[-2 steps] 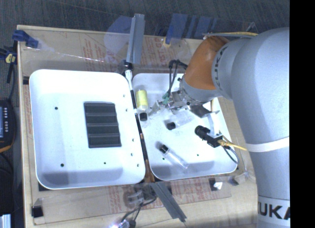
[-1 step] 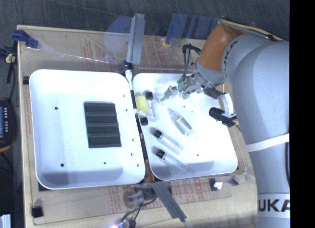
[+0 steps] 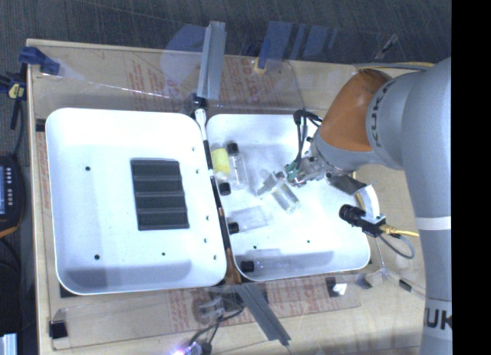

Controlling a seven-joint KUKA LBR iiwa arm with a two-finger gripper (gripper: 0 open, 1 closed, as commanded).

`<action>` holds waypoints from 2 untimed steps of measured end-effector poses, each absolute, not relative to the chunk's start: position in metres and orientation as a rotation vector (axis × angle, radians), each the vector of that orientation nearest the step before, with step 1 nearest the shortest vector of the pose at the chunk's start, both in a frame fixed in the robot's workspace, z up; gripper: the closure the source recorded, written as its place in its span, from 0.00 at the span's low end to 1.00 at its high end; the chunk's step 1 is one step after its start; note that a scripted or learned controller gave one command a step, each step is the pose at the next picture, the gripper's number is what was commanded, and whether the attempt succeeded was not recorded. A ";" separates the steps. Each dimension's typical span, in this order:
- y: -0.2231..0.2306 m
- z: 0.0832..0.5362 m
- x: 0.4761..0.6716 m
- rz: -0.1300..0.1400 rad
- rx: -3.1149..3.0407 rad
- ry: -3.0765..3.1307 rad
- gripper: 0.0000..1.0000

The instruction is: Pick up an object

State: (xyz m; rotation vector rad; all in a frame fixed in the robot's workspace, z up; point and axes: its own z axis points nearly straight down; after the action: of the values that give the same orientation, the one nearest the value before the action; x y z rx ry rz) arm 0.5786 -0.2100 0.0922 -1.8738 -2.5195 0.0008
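Observation:
The right bin (image 3: 349,258) holds several small items. A yellow object (image 3: 220,161) lies by its left wall, next to a clear vial with a black cap (image 3: 234,163). More clear pieces (image 3: 278,189) lie in the middle, and a flat clear piece (image 3: 247,218) sits lower left. My gripper (image 3: 296,172) is down inside this bin, just right of the clear pieces and close to them. The wrist hides whether it touches them. A black ribbed block (image 3: 159,194) rests in the middle of the left bin (image 3: 69,139).
The grey arm with its orange band (image 3: 351,116) covers the right bin's upper right corner. A black connector with a cable (image 3: 360,218) hangs over its right rim. A clear tube (image 3: 268,264) lies along the right bin's front wall. Metal brackets stand behind and in front of the bins.

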 end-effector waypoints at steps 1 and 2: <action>-0.140 0.096 0.604 0.006 -1.793 -2.594 0.00; -0.211 0.093 0.623 0.001 -1.788 -2.584 0.00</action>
State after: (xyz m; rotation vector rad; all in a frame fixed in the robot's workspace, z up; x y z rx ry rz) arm 0.6229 -0.2111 0.0927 -1.7878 -2.5838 0.0005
